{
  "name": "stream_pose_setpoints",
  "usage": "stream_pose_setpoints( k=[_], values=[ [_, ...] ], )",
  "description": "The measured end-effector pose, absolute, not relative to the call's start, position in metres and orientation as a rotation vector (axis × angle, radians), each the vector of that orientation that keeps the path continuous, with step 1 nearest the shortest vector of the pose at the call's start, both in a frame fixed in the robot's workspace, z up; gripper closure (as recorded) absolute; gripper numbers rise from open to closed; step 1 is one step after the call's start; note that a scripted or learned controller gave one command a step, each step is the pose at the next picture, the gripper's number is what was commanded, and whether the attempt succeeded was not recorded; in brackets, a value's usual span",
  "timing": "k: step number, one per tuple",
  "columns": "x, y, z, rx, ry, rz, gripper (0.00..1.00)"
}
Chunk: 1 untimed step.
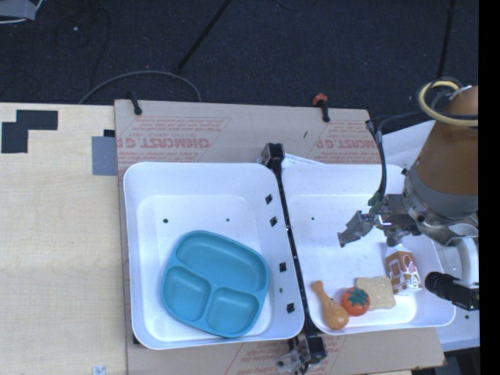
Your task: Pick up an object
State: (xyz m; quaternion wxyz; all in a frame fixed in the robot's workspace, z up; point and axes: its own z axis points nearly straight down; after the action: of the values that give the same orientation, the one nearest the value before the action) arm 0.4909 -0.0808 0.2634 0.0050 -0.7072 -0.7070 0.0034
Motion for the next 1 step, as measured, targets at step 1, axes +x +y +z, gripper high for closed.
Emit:
stream_pose_setpoints(
  k=[1],
  values=[
    [0.4922, -0.0811, 0.2667, -2.218, -2.219, 0.004, 0.00]
  ],
)
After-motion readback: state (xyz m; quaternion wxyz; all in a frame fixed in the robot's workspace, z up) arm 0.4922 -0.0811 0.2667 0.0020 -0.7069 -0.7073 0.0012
